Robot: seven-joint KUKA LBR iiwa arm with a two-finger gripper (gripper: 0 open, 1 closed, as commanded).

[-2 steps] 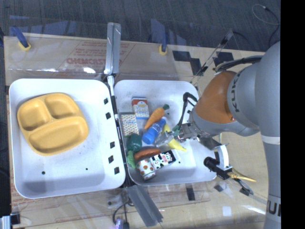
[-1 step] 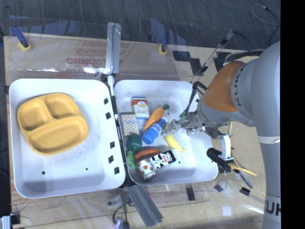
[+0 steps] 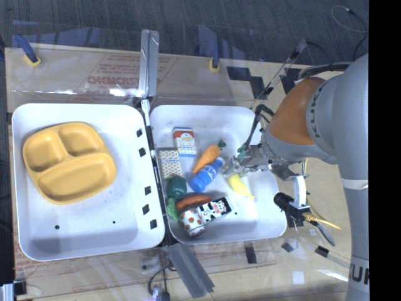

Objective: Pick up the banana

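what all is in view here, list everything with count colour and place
left bin: 1, white, left side of bench
divided tray: 1, yellow, in left bin
right bin: 1, white, beside left bin
banana: 1, yellow, right bin, just below gripper
carrot: 1, orange, right bin middle
bottle: 1, blue, beside carrot
carton: 1, orange and white, right bin upper left
can: 1, patterned, right bin bottom
arm: 1, grey with orange band, from right
gripper: 1, above banana

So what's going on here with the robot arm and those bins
A grey robot arm reaches in from the right, with its gripper down in the right bin, right above the banana. The banana lies on the bin floor beside a blue bottle and a carrot. Nothing looks lifted yet. The left bin has a yellow divided tray.
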